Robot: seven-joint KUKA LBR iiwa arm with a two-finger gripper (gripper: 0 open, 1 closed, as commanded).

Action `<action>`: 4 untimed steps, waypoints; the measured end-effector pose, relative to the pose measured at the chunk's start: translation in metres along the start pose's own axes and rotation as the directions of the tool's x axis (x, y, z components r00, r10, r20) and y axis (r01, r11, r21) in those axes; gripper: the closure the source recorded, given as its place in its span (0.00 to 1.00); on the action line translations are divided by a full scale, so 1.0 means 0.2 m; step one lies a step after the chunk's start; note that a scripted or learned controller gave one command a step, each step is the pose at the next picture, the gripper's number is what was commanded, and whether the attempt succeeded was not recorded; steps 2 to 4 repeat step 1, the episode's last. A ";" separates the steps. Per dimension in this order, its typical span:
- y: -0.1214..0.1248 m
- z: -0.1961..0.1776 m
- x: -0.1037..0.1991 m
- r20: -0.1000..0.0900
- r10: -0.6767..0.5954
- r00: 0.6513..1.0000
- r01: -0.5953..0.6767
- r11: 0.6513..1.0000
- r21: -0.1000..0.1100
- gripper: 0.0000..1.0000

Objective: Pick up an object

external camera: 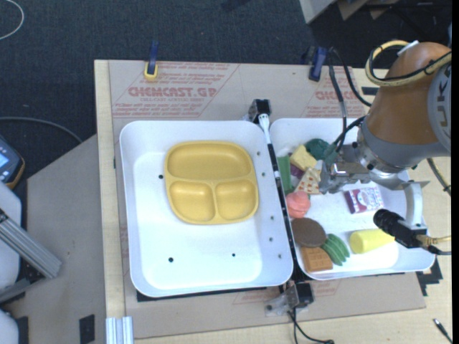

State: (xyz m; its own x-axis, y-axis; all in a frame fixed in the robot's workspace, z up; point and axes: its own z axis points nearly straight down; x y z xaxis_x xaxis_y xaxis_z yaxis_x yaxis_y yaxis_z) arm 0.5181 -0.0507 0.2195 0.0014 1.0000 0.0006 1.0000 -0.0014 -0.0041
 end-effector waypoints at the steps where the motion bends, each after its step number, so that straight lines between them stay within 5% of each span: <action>1: 0.10 -0.02 0.00 0.002 -0.003 1.000 0.003 1.000 -0.008 1.00; 4: 0.10 -0.02 0.00 0.002 -0.003 1.000 0.003 1.000 -0.008 1.00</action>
